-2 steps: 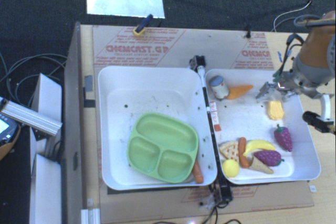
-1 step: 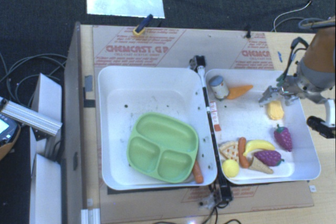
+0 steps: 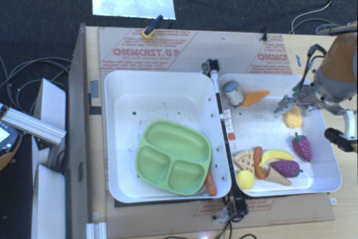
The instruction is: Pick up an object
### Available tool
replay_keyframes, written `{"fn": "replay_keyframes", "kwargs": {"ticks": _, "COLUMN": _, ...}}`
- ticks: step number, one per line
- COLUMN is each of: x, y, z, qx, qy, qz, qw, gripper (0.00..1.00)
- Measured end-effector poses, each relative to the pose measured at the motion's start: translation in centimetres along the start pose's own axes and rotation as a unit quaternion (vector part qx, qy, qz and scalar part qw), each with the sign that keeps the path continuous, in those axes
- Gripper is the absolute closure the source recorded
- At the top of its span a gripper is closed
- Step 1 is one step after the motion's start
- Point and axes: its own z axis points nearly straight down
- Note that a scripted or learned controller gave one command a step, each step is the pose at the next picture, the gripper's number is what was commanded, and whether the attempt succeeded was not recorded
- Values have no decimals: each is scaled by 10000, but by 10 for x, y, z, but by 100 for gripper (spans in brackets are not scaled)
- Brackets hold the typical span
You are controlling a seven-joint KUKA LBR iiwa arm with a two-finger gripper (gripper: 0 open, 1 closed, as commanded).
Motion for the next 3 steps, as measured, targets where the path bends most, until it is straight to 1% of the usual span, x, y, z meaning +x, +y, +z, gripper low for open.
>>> {"fn": "replay_keyframes", "kwargs": {"ticks": 1, "x": -3, "y": 12, "z": -83, "qx": -18, "qy": -3, "qz": -16, "qw": 10000, "gripper": 0}}
{"fn": "replay_keyframes", "kwargs": {"ticks": 2, "x": -1, "y": 34, "z": -5, "qx": 9, "qy": 11, "qz": -15, "qw": 10000, "gripper": 0}}
{"fn": "replay_keyframes", "kwargs": {"ticks": 3, "x": -2, "y": 13, "z": 11, "qx": 2, "qy": 4, "qz": -6, "qw": 10000, "gripper": 0}}
